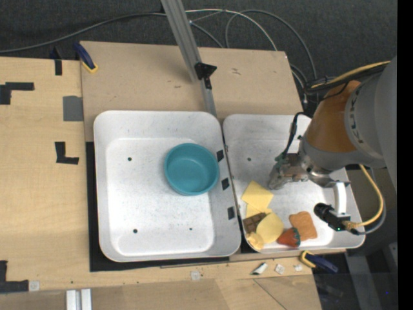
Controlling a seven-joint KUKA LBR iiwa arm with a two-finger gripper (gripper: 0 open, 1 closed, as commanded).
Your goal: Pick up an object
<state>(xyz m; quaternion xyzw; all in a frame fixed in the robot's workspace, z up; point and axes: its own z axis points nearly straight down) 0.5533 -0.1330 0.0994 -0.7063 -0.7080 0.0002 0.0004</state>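
Hand (282, 175) is low in the right bin (258, 131), just above and right of the upper yellow piece (257, 196); can't tell from this angle whether it's released or clenched, the wrist blocks it, and nothing is visibly held. Candidate objects are all bunched in the bin's near corner: upper yellow piece, a second yellow piece (269, 227) below it, a small brown block (251, 223) wedged between them, an orange piece (304, 225) and a red piece (288, 238) touching it. The blue bowl (190, 168) sits alone in the left bin (122, 173), well apart from the hand. Risks as I see them: the hand looks offset from the yellow piece, so it may come down on bare bin floor beside it and grab nothing. The yellow pieces look flat and thin, so a pinch from above could slide over them or just push one toward the divider. Things are packed so tight that a descent into the pile could catch an edge and shove neighbours into the corner, or lift two at once and drop one. The cable (374, 199) looping off the wrist hangs near the bin's right rim; could snag on a retract. The corner pile is also close to the walls, so finger clearance there looks poor.
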